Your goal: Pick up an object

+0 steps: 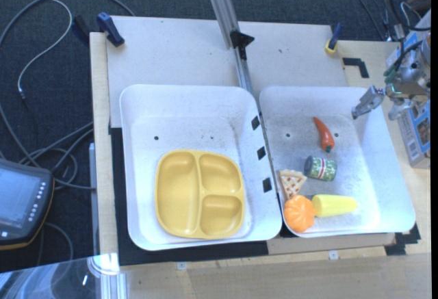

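Partly cut off at the right edge, the end effector (380,103) hovers over the right white bin (383,154); its grip is unreadable. Five objects lie there: round orange fruit (299,214), yellow corn (334,205), pizza slice (292,183), green can (320,167), red chili pepper (324,132).

Two shallow bins sit side by side on the bench (171,51). The left bin (137,120) holds a divided tray (200,193), which lies toward its front. The right bin (390,181) holds five toy foods. A chilli pepper (324,133) lies farthest back, near the middle of the bin. In front of it rests a small can (320,168) on its side. To the front left of the can, a pizza slice (292,183) lies beside the wall between the bins. In front of the slice sits a round fruit (299,214), touching a corn cob (334,206) on its right. The gripper (383,100) hangs over the right bin's back right edge, well apart from the foods.
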Robot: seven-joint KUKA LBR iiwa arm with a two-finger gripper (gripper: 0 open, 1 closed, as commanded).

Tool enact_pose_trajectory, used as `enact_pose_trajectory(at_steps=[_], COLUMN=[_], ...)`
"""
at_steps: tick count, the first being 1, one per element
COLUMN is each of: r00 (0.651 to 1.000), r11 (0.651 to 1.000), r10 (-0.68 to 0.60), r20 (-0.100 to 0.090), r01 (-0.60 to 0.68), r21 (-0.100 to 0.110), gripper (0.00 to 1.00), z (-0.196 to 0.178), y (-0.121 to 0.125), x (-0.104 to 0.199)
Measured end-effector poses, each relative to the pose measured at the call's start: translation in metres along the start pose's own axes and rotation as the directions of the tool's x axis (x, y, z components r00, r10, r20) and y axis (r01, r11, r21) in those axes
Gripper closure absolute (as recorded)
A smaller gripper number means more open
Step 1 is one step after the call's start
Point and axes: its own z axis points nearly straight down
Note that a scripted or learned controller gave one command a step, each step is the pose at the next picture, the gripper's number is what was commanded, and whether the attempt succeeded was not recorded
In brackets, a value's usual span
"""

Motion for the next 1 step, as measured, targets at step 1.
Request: enact_pose_trajectory(at_steps=[1], r00=[1.0], r11=[1.0], r10=[0.0], r20=[0.0], r01=[0.0], r21=[0.0], gripper=[0.0], z=[0.0], y=[0.0], x=[0.0])
